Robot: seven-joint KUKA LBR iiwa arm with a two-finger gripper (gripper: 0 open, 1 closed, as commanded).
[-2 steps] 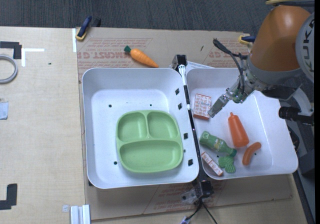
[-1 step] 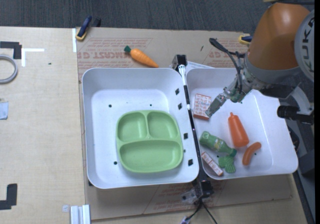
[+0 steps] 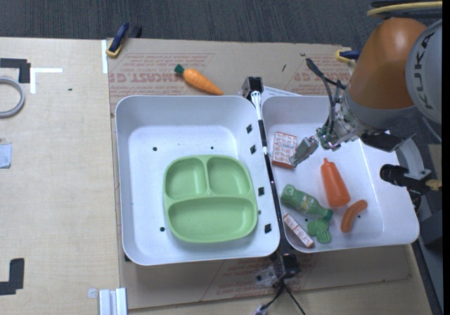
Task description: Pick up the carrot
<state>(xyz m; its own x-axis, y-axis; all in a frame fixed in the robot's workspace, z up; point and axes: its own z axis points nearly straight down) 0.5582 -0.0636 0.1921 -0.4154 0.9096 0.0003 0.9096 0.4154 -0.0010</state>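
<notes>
The carrot (image 3: 200, 80) lies on the cardboard (image 3: 162, 71) behind the left bin (image 3: 133, 166), outside both bins, near that bin's far rim. Its green top points left and its orange tip points right, toward the clamp (image 3: 252, 86) where the two bins meet.

The arm (image 3: 394, 67) reaches in from the right, its orange band over the far right corner of the right bin (image 3: 394, 226). The gripper (image 3: 304, 151) hangs over the right bin, slanting down and to the left, well apart from the carrot. Its tip sits just beside a small red-and-white box (image 3: 284, 149) near the bin's left wall. Nothing shows between the fingers, and whether they are spread or pressed together cannot be told from this angle.

The right bin holds several things. An orange bottle (image 3: 335, 183) lies near the middle, with a sausage (image 3: 353, 215) to its right and closer to the near rim. A green bottle (image 3: 304, 202) lies tilted left of them, and a small red-and-white packet (image 3: 298, 230) rests by the near left corner, beside a green leafy piece (image 3: 320, 230).

The left bin holds a green divided plate (image 3: 209, 198) with three compartments, set toward the near side of the bin.

A blue clip (image 3: 118, 38) sits at the cardboard's far left corner. A grey ring (image 3: 11, 98) lies on the bench at the left edge.
</notes>
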